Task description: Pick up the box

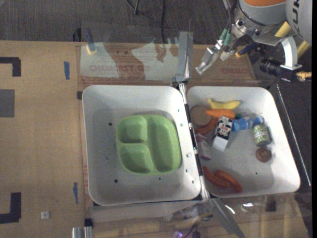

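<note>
The box [223,132] is a small white carton with black and red print. It lies in the right bin [285,175], left of centre, among other items. My gripper [213,58] hangs high above the bench, beyond the far rim of the right bin, well up and slightly left of the box. It is open with nothing between its fingers [204,63], which slant down to the left.
Around the box lie a banana [224,103], a carrot [220,113], a blue bottle [246,123], a green can [261,134], a brown disc [263,154] and red sausages [223,178]. The left bin [99,182] holds a green divided plate [147,144].
</note>
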`<state>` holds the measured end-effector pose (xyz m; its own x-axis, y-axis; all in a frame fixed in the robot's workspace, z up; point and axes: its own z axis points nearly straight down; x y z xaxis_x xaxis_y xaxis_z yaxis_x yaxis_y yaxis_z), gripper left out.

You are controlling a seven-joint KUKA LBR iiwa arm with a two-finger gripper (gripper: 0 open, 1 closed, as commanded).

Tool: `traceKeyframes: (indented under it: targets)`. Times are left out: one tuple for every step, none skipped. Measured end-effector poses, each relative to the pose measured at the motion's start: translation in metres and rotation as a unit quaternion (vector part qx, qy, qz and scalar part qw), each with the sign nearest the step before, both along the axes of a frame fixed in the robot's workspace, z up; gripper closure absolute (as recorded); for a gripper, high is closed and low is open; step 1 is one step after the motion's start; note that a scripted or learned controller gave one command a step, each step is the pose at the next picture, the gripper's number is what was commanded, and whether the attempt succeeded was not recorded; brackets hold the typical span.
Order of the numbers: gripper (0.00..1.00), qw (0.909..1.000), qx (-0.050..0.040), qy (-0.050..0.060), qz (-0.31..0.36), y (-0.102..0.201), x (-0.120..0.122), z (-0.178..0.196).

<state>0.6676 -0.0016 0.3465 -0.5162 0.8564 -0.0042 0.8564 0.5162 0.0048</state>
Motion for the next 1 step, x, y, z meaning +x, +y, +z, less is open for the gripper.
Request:
traceKeyframes:
  targets:
    - [0.0,0.9958,-0.0005,-0.001,0.091,0.0315,-0.0002,0.0634]
